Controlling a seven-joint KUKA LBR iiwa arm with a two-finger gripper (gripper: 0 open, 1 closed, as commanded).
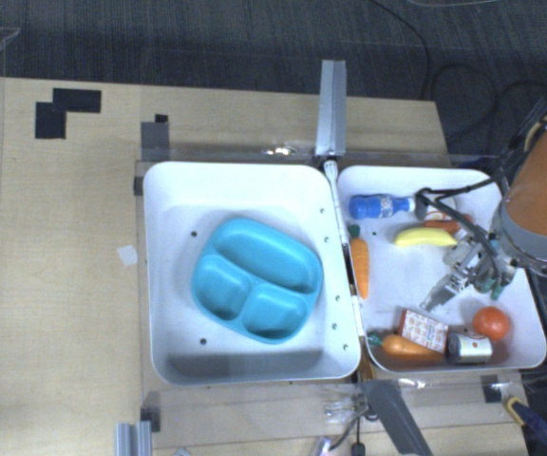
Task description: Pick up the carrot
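The carrot, orange with a green top, lies lengthwise against the left wall of the right bin. A second orange, carrot-like vegetable lies along that bin's front wall. My gripper hangs over the middle of the right bin, right of the carrot and apart from it, just below the banana. Nothing is seen held in it.
The right bin also holds a blue bottle, a small printed box, a can and a red tomato. A blue divided tray sits in the left bin. A metal divider separates the bins.
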